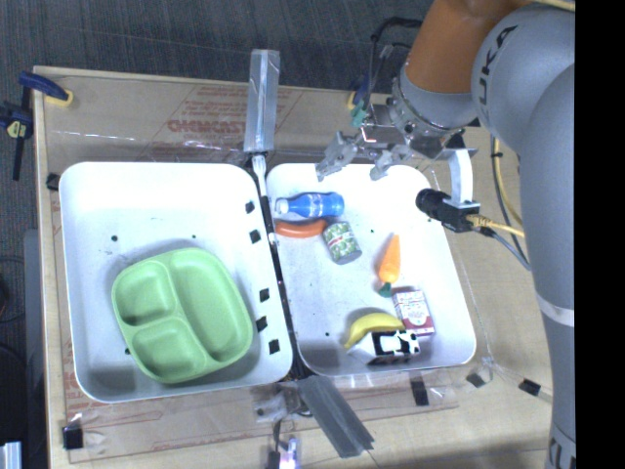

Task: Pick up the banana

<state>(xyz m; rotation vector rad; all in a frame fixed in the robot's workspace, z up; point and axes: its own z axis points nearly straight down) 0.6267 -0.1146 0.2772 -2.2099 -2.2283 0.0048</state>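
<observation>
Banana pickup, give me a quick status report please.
Gripper open, holding nothing, over right bin's far edge. Banana lies at the near end, untouched. Black-and-white toy and red carton crowd against it.

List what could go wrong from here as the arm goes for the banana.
1. The curved yellow banana lies against the black-and-white cow toy and beside the red carton; the claw may pinch a neighbour instead.
2. It sits close to the right white bin's near wall, so a finger could strike the rim.
3. The claw hangs at the bin's far edge; crossing low might knock the blue bottle or orange carrot.
</observation>
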